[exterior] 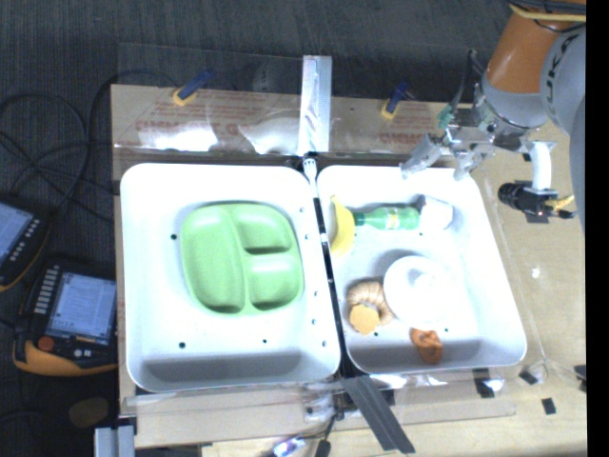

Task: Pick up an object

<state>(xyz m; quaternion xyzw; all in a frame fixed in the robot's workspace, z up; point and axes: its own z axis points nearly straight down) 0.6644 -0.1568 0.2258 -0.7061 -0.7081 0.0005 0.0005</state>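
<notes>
My gripper (440,160) hangs over the far rim of the right bin (495,255), fingers spread apart with nothing between them. Just below it, inside the bin, a green bottle (388,219) lies on its side next to a white piece (438,215). A yellow object (340,227) leans against the bin's left wall. A round white lid (417,288) lies in the middle, a tan doughnut-like toy (366,306) beside it, and a small orange-brown object (427,343) near the front.
The left bin (152,255) holds a green divided tray (244,257). A clear upright panel (316,103) and plastic sheeting stand behind the bins. Tablets and cables lie off the bench at the left. A black fitting (529,199) sits right of the bin.
</notes>
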